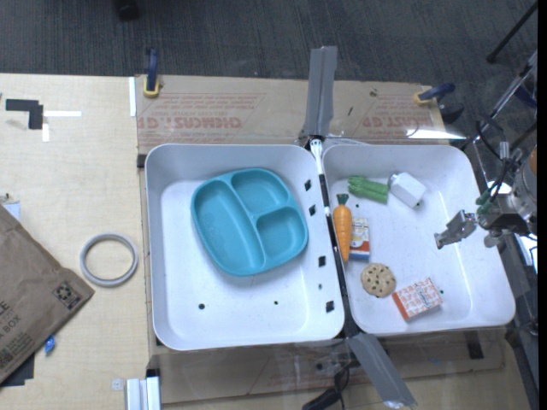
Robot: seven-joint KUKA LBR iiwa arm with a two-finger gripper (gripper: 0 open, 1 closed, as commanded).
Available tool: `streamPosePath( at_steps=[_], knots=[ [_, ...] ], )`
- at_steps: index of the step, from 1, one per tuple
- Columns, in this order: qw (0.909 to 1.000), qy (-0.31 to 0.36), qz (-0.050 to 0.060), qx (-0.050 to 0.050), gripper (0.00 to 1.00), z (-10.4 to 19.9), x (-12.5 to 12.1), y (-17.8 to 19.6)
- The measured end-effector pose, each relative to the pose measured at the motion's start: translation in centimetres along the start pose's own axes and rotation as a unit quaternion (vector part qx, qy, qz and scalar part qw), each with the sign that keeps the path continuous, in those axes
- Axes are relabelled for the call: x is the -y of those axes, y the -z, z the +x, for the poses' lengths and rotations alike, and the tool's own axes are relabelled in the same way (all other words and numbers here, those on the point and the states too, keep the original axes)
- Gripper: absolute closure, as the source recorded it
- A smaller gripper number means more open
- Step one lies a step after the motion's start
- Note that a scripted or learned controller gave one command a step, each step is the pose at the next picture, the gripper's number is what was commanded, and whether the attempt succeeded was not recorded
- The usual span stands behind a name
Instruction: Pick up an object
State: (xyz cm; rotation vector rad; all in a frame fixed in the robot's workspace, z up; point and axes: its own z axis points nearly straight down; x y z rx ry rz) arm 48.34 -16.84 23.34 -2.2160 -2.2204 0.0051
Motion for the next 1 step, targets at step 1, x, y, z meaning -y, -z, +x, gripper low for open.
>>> streamPosePath(
  at_steps=[1],
  knots=[
    [0.9995,-0.030,0.000,0.000,0.00,2.50,0.58,-11.16]
  ],
)
